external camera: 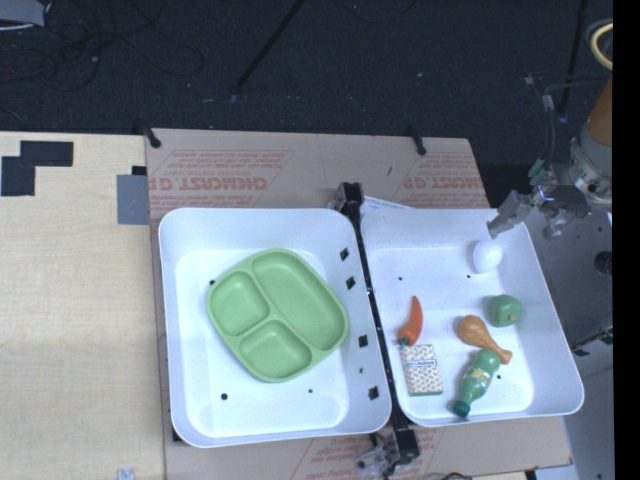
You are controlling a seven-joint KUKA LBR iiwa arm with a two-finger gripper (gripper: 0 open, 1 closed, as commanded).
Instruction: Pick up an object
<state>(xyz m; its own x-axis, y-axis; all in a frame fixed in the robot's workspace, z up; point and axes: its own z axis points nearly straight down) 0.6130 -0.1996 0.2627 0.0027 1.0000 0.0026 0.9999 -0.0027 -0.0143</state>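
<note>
Setting: dark carpeted floor with loose cables at the back; a pale wood counter [70, 298] in front, with a sheet of printed cardboard [300, 168] laid under two shallow white bins, probably to protect the surface.

Left bin [190, 238]: one green divided plate [277, 314], three compartments, lying flat and slightly turned. It fills most of the floor of the bin and looks a poor candidate for a two-finger grasp.

Right bin [560, 388]: six small items, all apart from one another.
- White ball [487, 256], near the far right corner, just beside the bin wall.
- Green round toy, possibly a pepper or apple [505, 310], near the right wall.
- Toy chicken drumstick [482, 337], lying on its side, mid-bin.
- Orange-red toy chilli or carrot [411, 321], lying along the divider side.
- Small printed carton [423, 369], flat, just below the chilli.
- Green toy bottle [475, 380], on its side, near the front wall.
The scatter leaves gaps round each item, which suits a pick from above.

Arm: grey, entering at the right edge, orange band at the top right. Pincer [512, 215] hangs over the far right rim of the right bin, just beyond the white ball. Nothing shows between its fingers; whether it is released or clenched I cannot tell.

Status, as judged: no item lifted yet. The white ball lies nearest the pincer and is the likeliest target; being round and close to the wall, it may roll or be blocked on one side.
</note>
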